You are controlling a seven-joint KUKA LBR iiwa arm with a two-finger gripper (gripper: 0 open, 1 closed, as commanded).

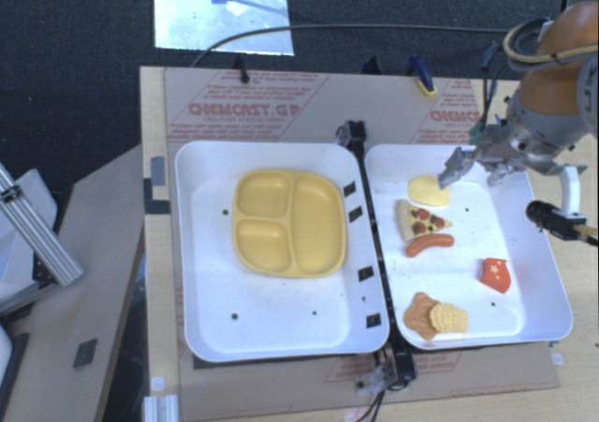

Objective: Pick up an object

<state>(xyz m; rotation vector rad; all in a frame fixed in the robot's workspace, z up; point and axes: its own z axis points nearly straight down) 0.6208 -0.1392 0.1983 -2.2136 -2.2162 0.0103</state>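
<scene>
The right bin [547, 303] holds several toy foods: a pale yellow disc [429, 191] at the back, a pizza slice [420, 219], a red sausage [430, 244], a red piece [496, 274] and a stack of crackers [435, 315] near the front. My gripper [456, 167] hangs low over the back of this bin, with its tips just above the right edge of the yellow disc. Nothing is seen between the tips.
The left bin [206, 317] holds a yellow divided plate [285, 222] in its middle. A black divider strip [367, 233] runs between the bins. A blue clamp [421, 75] sits on the board behind the right bin.
</scene>
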